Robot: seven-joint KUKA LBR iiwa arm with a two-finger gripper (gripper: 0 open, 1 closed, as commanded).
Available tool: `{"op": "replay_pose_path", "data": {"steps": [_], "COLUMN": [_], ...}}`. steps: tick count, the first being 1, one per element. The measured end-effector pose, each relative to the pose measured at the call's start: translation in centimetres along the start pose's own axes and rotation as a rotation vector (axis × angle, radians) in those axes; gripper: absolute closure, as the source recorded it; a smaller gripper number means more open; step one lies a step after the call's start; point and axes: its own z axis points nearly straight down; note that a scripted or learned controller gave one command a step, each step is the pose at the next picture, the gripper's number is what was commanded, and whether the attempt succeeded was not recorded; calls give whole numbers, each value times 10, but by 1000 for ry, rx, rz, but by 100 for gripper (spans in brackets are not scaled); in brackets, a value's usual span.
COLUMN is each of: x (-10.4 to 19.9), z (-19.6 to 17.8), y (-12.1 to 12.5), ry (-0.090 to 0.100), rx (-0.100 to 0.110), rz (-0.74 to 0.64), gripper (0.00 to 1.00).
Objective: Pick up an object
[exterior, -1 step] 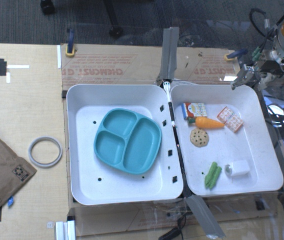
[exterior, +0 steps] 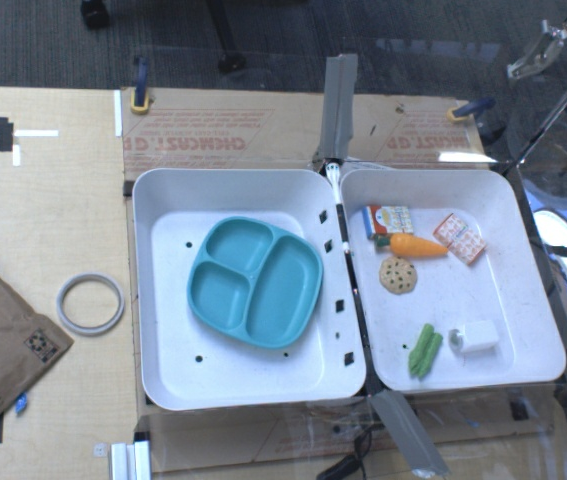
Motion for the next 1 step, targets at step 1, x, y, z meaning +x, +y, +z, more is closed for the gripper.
{"op": "replay_pose_path", "data": {"steps": [1], "x": [4], "z": [176], "y": [-1], "ry": [1], "rx": [1], "rz": [-95], "gripper": [0]}}
